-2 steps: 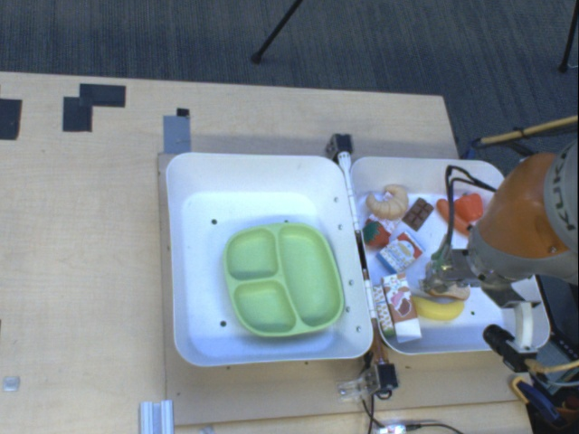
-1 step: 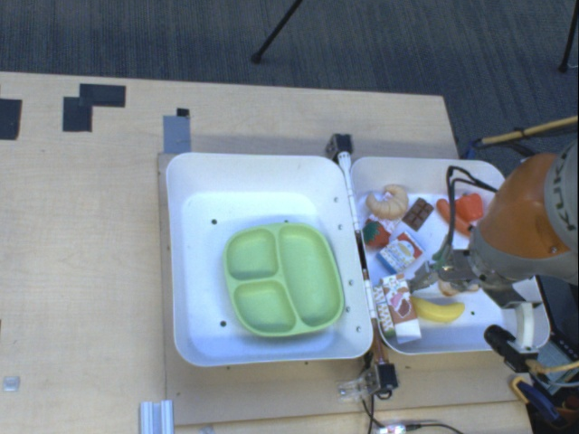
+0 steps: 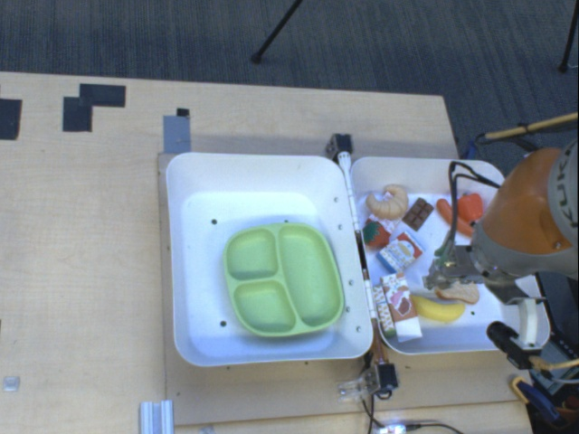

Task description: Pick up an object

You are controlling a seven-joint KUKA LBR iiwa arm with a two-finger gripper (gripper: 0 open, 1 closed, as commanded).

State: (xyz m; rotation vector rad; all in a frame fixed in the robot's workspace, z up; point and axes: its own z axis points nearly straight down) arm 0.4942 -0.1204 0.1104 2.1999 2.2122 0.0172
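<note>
My gripper (image 3: 450, 275) is low in the right bin (image 3: 479, 337), near its middle right. Directly under it lies a tan bread-like piece (image 3: 459, 291), and I cannot tell whether they touch. A yellow banana (image 3: 438, 310) rests just in front of that piece. To the left are a small blue and white carton (image 3: 397, 254), a printed box (image 3: 397, 298) and a red strawberry (image 3: 376, 235). At the far side sit a croissant (image 3: 390, 202), a brown chocolate piece (image 3: 417, 213) and orange-red pieces (image 3: 465, 209).
The left bin (image 3: 194, 242) holds a green divided plate (image 3: 283, 279). The arm's orange band (image 3: 534, 211) hangs over the right bin's right side. A black cable (image 3: 458, 172) loops above the far right corner.
</note>
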